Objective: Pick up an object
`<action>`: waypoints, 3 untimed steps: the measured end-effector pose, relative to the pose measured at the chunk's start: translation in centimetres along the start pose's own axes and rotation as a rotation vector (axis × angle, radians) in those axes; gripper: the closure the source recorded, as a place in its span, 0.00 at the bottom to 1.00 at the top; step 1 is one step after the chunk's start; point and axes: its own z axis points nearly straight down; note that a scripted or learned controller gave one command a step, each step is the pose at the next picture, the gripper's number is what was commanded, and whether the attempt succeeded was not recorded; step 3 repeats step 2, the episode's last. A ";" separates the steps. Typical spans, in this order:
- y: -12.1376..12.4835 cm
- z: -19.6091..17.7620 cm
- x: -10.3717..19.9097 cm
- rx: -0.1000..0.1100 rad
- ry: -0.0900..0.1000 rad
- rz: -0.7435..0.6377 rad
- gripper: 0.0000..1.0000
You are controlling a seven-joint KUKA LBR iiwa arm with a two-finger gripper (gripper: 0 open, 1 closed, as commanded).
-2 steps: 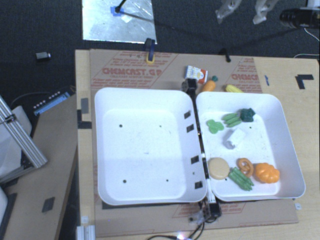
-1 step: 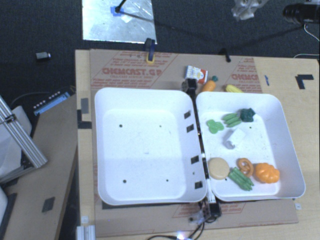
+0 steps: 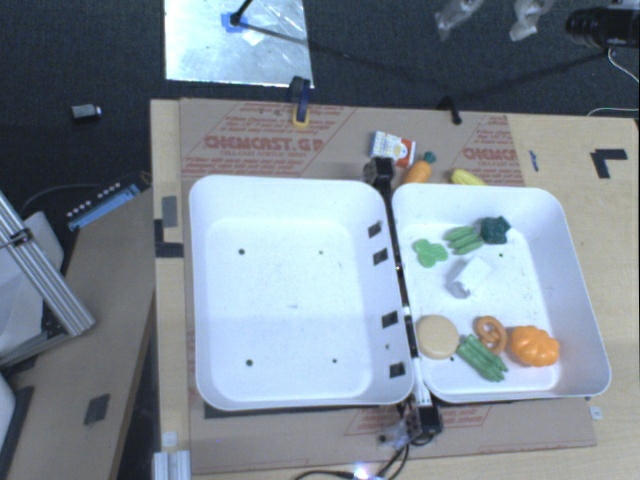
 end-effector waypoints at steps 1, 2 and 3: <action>0.0 -1.2 0.0 -0.004 -0.001 -0.003 1.00; -4.7 1.2 -3.5 0.005 0.002 0.003 1.00; -4.7 1.2 -3.5 0.005 0.002 0.003 1.00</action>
